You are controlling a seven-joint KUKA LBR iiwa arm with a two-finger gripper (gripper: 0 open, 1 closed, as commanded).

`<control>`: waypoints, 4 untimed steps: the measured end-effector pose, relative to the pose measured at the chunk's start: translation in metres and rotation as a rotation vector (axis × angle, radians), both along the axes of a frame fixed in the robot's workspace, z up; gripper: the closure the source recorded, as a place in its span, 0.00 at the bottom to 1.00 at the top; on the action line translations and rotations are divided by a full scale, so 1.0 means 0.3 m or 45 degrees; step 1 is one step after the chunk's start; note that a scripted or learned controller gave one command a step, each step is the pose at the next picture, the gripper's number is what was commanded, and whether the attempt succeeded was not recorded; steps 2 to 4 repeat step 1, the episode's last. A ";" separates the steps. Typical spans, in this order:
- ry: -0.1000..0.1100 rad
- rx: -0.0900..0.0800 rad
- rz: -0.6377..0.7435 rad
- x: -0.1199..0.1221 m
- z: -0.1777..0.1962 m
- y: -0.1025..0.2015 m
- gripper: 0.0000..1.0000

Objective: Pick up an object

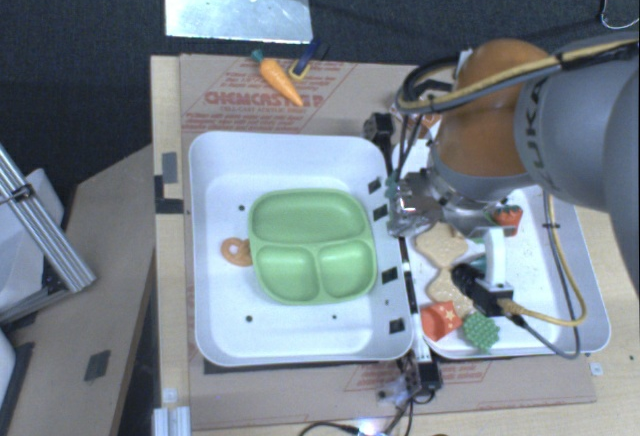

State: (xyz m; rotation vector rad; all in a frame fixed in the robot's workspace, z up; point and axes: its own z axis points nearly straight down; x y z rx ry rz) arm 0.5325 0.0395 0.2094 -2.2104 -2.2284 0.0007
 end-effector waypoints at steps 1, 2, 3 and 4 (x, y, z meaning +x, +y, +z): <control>0.000 0.000 0.000 -0.119 0.031 0.126 1.00; 0.000 0.000 0.000 -0.119 0.031 0.126 1.00; 0.000 0.000 0.000 -0.119 0.031 0.126 1.00; 0.000 0.000 0.000 -0.119 0.031 0.126 1.00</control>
